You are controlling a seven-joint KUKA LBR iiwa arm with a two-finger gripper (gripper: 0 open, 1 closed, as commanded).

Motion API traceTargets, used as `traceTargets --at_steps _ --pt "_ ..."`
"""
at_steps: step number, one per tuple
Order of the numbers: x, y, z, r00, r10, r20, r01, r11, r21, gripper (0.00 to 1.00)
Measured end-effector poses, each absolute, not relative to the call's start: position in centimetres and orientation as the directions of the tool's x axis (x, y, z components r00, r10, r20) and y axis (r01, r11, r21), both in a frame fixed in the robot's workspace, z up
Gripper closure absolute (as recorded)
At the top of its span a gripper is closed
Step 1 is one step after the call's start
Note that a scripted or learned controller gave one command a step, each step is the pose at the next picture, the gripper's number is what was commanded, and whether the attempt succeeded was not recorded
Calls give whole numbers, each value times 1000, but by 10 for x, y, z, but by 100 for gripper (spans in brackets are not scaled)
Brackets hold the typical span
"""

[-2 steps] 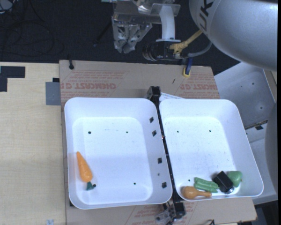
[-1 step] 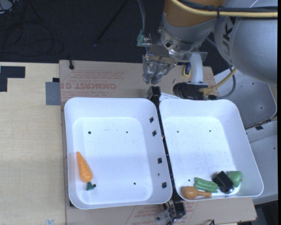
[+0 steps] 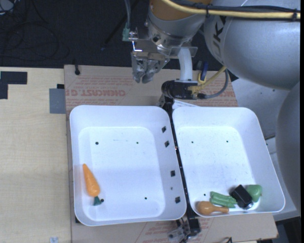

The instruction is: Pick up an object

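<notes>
left bin [image 3: 81, 135]: smooth white plastic, faintly glossy
right bin [image 3: 253, 130]: the same white plastic
carrot [image 3: 90, 180]: shiny orange plastic
items at the right bin's 5 o'clock: glossy plastic, green pods [image 3: 223, 199], matt black block [image 3: 241, 195]
arm [image 3: 263, 34]: smooth grey shell, satin sheen
board under bins [image 3: 101, 85]: matt brown cardboard
bench [image 3: 25, 161]: pale wood-like sheet

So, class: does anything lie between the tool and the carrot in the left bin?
Nothing visible does. The tool hangs above the left bin's far rim; the carrot lies alone near its front left corner.
</notes>
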State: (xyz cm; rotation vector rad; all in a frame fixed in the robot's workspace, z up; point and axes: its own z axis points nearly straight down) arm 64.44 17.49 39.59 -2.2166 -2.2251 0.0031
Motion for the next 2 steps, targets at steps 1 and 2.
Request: traceTargets --at_steps 1,2 --pt "644 94 449 7 1000 -3 1000 -7 2 100" --pt "626 40 364 6 1000 -4 1000 -6 -12 100"
